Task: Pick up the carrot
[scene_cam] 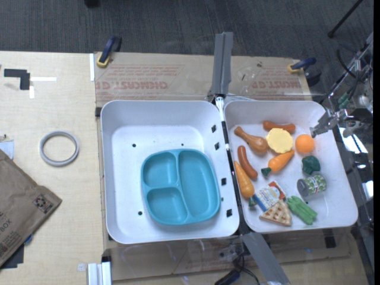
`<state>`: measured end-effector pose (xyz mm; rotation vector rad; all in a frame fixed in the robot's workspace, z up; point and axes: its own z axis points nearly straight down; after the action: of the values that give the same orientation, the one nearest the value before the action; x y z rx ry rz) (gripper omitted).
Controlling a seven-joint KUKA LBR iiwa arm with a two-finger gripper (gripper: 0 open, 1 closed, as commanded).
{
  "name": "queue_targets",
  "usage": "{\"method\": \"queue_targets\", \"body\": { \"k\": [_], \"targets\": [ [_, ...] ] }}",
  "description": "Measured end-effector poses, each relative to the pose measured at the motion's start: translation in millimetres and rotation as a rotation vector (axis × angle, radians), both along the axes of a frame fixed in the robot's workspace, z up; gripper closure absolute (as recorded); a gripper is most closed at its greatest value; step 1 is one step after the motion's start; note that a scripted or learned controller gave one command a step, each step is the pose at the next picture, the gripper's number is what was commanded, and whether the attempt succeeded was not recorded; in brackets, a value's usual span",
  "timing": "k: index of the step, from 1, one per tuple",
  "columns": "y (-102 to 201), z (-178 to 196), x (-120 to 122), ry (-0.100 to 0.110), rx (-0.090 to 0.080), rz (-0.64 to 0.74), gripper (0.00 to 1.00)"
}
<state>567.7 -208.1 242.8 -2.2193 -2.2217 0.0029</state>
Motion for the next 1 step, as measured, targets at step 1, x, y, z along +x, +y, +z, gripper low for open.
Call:
{"method": "queue_targets", "body": {
  "k": [1],
  "targets": [
    [46.7,-140.8,2.9,0.001,0.000,-0.049,0.00]
  ]
}}
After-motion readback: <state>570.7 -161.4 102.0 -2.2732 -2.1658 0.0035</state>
